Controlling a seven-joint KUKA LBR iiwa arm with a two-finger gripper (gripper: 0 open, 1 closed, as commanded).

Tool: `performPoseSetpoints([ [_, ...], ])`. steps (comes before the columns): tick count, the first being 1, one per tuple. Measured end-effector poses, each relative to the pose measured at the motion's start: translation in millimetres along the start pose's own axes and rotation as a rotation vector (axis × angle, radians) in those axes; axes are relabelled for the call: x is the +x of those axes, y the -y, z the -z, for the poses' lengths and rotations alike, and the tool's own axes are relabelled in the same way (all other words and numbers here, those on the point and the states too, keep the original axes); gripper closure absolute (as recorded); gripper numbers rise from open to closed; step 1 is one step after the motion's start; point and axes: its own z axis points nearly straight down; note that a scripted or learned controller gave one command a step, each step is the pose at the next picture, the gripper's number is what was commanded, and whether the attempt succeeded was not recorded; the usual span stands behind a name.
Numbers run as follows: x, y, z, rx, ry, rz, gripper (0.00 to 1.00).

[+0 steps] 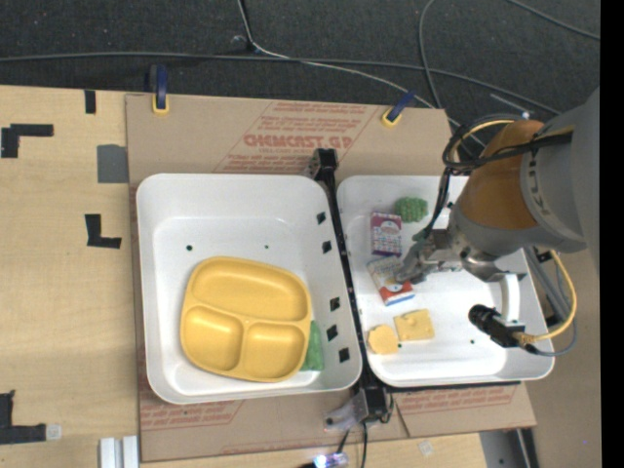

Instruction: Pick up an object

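In the right bin (458,364) lie a purple and white carton (386,233), a green lump (411,208), a small red and white packet (395,292), a yellow cheese-like slab (414,326) and a round yellow biscuit (382,339). My gripper (407,269) reaches in from the right and hangs low over the bin's middle, just above the red and white packet and below the carton. Its tips are close to the packet. I see nothing held between them.
The left bin (161,222) holds a yellow divided tray (246,318) with a green object (314,347) wedged at its right side. A black divider (336,261) runs between the bins. The arm's orange band (497,188) and cables sit over the right bin's far side.
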Motion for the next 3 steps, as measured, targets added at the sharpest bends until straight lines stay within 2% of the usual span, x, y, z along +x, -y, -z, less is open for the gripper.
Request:
performPoseSetpoints([
  [1, 0.6, 8.5, 48.1, 0.012, 0.005, -0.003, 1.0],
  [3, 2.0, 9.2, 128.4, 0.01, 0.005, -0.003, 1.0],
])
